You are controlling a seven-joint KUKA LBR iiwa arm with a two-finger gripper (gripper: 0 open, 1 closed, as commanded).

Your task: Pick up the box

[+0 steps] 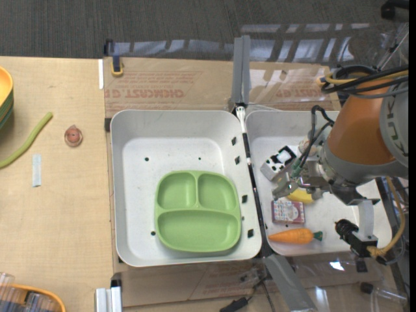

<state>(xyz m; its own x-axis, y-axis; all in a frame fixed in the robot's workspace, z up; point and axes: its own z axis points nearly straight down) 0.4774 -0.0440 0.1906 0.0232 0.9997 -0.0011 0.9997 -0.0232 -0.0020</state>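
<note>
A: Where is the box (288, 210)?

B: Lower middle of the right bin (260, 125), right of frame centre. It is a small flat pack with a pink and white printed face, lying flat on the bin floor.

A: What sits around it?

B: Just below it lies a toy carrot (296, 236), orange with a green tip pointing right. Just above it is a yellow object (301, 195), partly covered by the arm's tooling. Further up and left is a small white and black item (278, 160), tilted.

A: And the gripper (289, 186)?

B: It hangs over the bin just above the box, near the yellow object. Metal parts and cables crowd that spot, so I cannot tell how wide the pincer stands. Nothing is visibly held in it, and the box lies apart from it.

A: The arm?

B: The orange band (356, 129) and grey body fill the right side of the frame, above the right bin.

A: The other bin?

B: The left bin (123, 174) holds a green divided plate (197, 211), three compartments, at its lower centre.

A: Anything outside the bins?

B: On the wooden table (65, 239) at left: a green bean-like strip (26, 143), a small pinkish round thing (73, 136), and a small white piece (36, 171).
</note>
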